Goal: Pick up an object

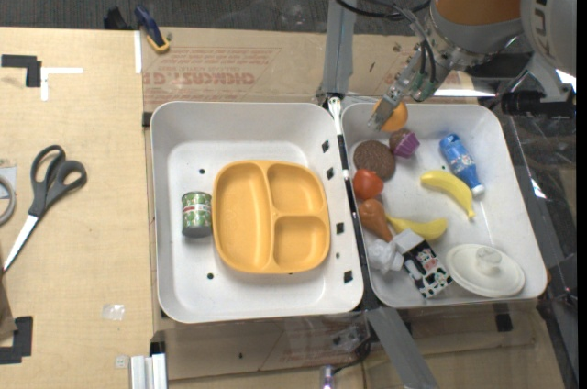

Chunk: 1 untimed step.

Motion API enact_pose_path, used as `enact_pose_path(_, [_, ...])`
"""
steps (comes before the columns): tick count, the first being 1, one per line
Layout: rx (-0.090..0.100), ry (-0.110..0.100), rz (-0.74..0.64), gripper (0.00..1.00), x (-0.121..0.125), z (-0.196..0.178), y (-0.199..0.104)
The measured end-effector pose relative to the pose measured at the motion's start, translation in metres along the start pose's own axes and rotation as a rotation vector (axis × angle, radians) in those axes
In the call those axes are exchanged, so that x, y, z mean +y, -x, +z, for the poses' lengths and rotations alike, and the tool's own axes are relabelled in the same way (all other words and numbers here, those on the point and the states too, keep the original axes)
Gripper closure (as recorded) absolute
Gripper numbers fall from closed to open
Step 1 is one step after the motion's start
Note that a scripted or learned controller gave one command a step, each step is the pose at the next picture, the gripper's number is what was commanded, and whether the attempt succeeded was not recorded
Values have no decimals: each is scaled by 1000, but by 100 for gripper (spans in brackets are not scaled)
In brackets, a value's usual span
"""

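Odds and ends on the bench around the bins

Scissors (41, 194) lie on the wooden bench top (83, 305) at the left, well apart from the bins; a blue and yellow clamp (151, 29) sits at the far edge by the cardboard sheet (229, 66).

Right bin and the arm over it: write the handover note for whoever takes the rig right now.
Pincer: raised over the back-left corner of the right bin, with a small orange object between its fingertips.
Right bin holds: brown disc, purple piece, blue bottle, two bananas, tomato, drumstick, black-and-white box, white lid.
Left bin: yellow divided plate, green can beside it.
Done: the orange object appears gripped and lifted.
Left: confirm the grip holds as the arm moves on.
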<state>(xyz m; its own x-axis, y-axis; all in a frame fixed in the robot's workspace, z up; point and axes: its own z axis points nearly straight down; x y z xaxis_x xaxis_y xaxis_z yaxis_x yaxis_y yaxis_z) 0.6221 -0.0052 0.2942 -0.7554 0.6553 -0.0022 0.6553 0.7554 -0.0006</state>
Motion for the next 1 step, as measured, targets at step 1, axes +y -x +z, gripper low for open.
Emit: enact_pose_path(1, [1, -1, -26, 100, -12, 42, -30])
